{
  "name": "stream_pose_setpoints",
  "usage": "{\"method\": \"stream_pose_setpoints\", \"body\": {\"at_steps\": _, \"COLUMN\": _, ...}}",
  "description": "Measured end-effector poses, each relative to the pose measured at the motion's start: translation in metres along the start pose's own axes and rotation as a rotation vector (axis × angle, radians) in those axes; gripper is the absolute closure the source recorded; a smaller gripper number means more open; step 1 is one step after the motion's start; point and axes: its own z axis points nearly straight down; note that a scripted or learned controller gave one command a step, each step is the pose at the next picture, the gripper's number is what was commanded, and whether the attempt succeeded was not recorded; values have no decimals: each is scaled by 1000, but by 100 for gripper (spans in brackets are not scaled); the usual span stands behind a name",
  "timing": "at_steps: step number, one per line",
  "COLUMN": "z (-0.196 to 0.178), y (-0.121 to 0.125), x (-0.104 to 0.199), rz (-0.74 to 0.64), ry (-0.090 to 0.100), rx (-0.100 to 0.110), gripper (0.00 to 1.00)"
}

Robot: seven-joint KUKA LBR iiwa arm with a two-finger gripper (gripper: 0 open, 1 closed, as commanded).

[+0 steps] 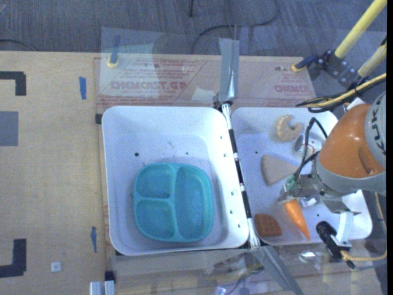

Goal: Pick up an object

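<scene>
Orange carrot [297,218] in right bin [362,226], tool [301,190] just above; finger state unclear.

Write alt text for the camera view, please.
The arm's gripper hangs low in the right bin, just above an orange carrot, with a tan wedge, a brown piece and a pale ring nearby. The left bin holds a teal divided tray.

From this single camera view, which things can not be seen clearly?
- Gripper: whether it is open or shut is unclear; the arm's orange band covers it from above.
- Carrot: its upper end is hidden under the gripper, so contact is unclear.
- Right bin: its right wall is covered by the arm.
</scene>
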Motion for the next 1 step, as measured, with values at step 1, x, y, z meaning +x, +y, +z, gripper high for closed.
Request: {"method": "stream_pose_setpoints", "body": {"at_steps": 1, "z": -85, "y": -1, "x": 61, "rz": -269, "ry": 7, "rx": 15, "gripper": 100}}
